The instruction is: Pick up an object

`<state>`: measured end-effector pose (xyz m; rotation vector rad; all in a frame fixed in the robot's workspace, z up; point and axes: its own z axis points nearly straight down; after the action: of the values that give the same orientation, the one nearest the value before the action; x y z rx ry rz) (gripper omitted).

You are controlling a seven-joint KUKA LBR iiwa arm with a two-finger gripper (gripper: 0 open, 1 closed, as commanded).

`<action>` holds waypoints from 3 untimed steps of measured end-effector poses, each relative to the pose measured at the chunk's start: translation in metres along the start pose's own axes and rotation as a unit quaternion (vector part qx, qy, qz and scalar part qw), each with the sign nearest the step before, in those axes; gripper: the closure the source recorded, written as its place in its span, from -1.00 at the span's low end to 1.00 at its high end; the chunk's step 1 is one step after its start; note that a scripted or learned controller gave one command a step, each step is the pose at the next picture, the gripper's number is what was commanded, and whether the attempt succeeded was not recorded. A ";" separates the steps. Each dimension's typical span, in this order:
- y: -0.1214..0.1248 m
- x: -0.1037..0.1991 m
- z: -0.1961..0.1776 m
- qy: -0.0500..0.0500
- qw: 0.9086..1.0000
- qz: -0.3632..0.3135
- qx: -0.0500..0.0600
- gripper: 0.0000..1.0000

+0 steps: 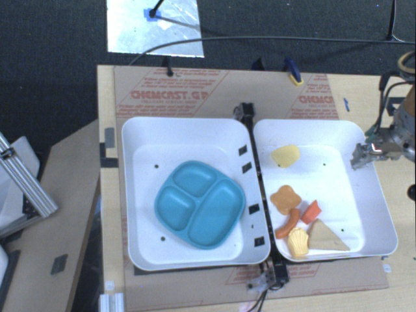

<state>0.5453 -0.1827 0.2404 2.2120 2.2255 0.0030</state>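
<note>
The right bin (364,194) holds several toy foods: a pale yellow piece (285,155) near its back, an orange cookie-like piece (285,199), a small orange carrot (287,225), a red-orange wedge (311,210), a yellow shell shape (298,242) and a tan triangular slice (326,237) at the front. My gripper (364,155) hovers at the right bin's far right rim, well away from the foods. Nothing shows between its fingers.
The left bin (140,174) bears a blue divided plate (199,203). Black clips line the seam between the bins (252,181). A brown cardboard sheet (195,90) lies under both bins, and a foil sheet (155,18) lies behind it.
</note>
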 end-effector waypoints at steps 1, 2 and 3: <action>0.019 0.048 -0.008 0.001 1.000 -0.002 0.000 1.00; 0.025 0.101 -0.011 0.001 1.000 -0.002 0.001 1.00; 0.041 0.144 0.001 0.001 1.000 -0.001 0.001 1.00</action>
<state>0.5853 -0.0381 0.2397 2.2104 2.2300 0.0038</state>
